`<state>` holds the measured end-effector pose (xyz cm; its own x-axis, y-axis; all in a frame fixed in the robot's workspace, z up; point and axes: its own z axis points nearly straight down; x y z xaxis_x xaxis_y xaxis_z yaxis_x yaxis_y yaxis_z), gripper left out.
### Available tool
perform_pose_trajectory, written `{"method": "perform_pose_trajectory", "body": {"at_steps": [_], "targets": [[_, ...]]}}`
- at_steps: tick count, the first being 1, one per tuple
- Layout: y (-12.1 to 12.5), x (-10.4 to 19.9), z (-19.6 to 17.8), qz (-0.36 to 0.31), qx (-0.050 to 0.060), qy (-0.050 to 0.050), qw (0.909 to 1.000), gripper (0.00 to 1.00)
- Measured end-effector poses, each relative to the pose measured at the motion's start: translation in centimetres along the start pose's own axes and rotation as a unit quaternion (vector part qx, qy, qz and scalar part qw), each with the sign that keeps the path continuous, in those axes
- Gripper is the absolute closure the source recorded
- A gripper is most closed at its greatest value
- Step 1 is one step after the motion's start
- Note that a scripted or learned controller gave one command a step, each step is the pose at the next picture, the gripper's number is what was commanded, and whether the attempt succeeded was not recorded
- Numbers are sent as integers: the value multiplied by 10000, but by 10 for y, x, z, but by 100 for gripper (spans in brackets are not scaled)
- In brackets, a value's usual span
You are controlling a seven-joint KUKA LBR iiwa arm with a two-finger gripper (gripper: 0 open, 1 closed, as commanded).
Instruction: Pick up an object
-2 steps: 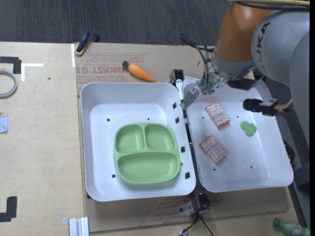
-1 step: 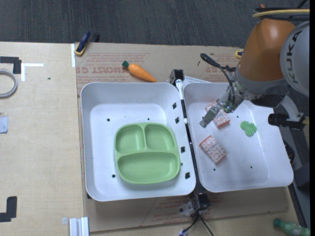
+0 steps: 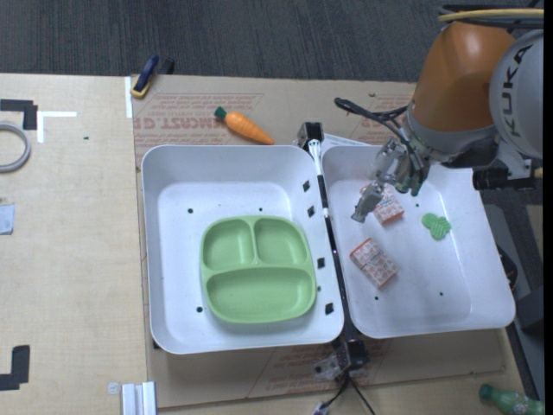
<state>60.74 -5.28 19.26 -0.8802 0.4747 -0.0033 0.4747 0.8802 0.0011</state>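
My gripper (image 3: 373, 199), fingers' state indiscernible, hung over the right bin (image 3: 467, 305); at ten o'clock, a toy carrot (image 3: 244, 126) lay on cardboard (image 3: 285, 118).

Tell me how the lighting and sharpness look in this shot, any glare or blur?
Camera view: even, soft overhead light; the green divided plate and toy carrot look sharp; faint shadows inside the white bins; the gripper looks slightly smeared; mild sheen on the orange band.

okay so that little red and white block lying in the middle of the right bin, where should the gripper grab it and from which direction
Probably from straight above, jaws closing across the short sides of the red and white block. It lies flat and skewed on the right bin floor, clear of the walls, so its narrower width looks easiest to span.
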Motion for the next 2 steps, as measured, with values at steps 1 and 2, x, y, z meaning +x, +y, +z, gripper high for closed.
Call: {"method": "perform_pose_trajectory", "body": {"at_steps": [1,2], "targets": [[-23,-40,88,-377,-1,0,9993,0],[-40,-22,98,-1077,-8,-10,9942,0]]}}
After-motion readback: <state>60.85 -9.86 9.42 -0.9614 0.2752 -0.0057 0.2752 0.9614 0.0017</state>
